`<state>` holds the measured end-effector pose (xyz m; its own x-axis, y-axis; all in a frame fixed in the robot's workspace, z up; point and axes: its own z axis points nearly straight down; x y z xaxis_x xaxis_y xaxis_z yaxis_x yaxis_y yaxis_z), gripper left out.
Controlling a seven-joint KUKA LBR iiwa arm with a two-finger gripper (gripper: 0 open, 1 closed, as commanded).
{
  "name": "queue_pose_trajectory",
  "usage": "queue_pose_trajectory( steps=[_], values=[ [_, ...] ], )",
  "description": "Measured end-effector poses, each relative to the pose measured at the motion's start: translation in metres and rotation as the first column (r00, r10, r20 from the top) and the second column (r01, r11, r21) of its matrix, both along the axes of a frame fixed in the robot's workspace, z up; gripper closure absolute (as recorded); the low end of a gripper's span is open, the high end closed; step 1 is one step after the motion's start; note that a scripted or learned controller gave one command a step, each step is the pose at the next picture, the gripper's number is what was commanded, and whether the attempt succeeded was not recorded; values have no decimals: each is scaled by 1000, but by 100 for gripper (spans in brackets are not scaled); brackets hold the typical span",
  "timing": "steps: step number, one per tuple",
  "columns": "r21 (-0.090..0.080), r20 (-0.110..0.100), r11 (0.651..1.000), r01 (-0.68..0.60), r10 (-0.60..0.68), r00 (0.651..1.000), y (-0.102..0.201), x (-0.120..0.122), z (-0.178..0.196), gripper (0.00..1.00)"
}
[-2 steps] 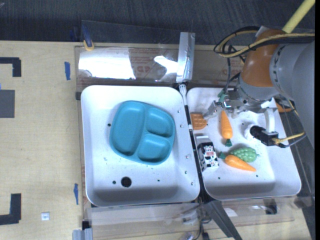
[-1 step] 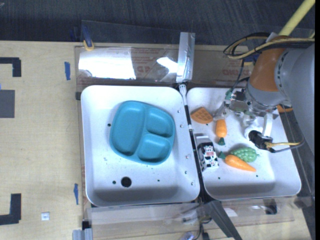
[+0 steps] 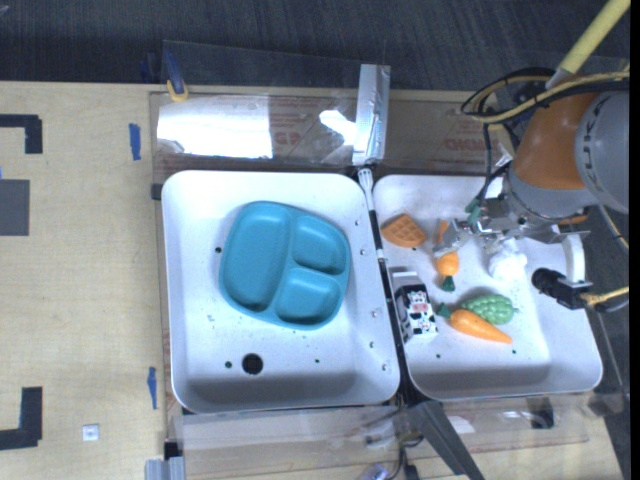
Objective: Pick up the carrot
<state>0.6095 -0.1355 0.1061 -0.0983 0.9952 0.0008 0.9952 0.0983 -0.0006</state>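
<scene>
- A grey robot arm with an orange band [image 3: 552, 148] reaches in from the right over the right-hand shallow white bin [image 3: 575, 368], its two-finger gripper [image 3: 478, 226] low over the bin's upper middle.
- Whether the gripper is released or clenched cannot be told from this slanted overhead view; nothing shows clearly between its tips.
- The long orange toy carrot [image 3: 481, 327] lies on the floor of the right bin, near its lower middle, tip pointing right, apart from the gripper.
- A green, bumpy toy vegetable [image 3: 491, 307] lies touching the carrot's upper side.
- A small orange toy piece with a green stem [image 3: 447, 265] sits just below the gripper; an orange ridged wedge [image 3: 404, 231] lies to its left.
- A small black-and-white patterned object [image 3: 416, 310] rests against the bin's left wall.
- The left white bin [image 3: 190, 318] holds a blue three-section plastic plate [image 3: 283, 262].
</scene>
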Motion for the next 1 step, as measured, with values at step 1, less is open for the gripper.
queue_pose_trajectory(
  steps=[1],
  values=[
    [-1, 5, 996, 86, -86, 996, 36, -31, -19, 0]
  ],
)
